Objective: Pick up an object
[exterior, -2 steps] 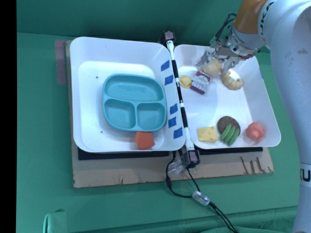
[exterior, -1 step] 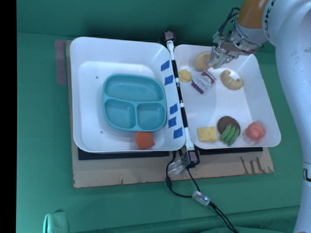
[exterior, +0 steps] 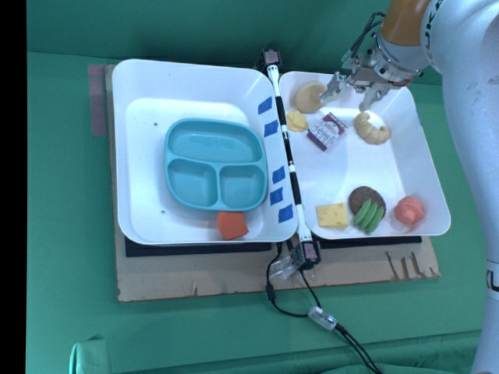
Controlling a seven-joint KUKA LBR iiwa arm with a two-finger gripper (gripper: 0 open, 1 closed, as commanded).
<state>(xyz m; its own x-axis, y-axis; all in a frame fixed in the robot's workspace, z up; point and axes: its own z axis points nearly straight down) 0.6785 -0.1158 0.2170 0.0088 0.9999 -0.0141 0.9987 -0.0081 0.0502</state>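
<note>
My gripper [exterior: 352, 92] hangs over the far part of the right bin [exterior: 425, 162], open with nothing between its fingers. It stands between a round tan bun [exterior: 309, 97] to its left and a croissant [exterior: 373, 127] just in front of it. A red and white packet [exterior: 327, 131] and a small yellow piece [exterior: 297, 121] lie nearer the divider. At the bin's front sit a yellow cheese slice [exterior: 333, 216], a brown patty [exterior: 366, 197], green pea pods [exterior: 369, 217] and an orange-red fruit [exterior: 408, 210].
The left bin [exterior: 140, 92] holds a teal divided plate [exterior: 214, 164] and an orange-red block [exterior: 231, 225] at its front edge. A black and white bar with blue tape marks [exterior: 284, 158] separates the bins. A cable [exterior: 312, 310] trails off the bench front.
</note>
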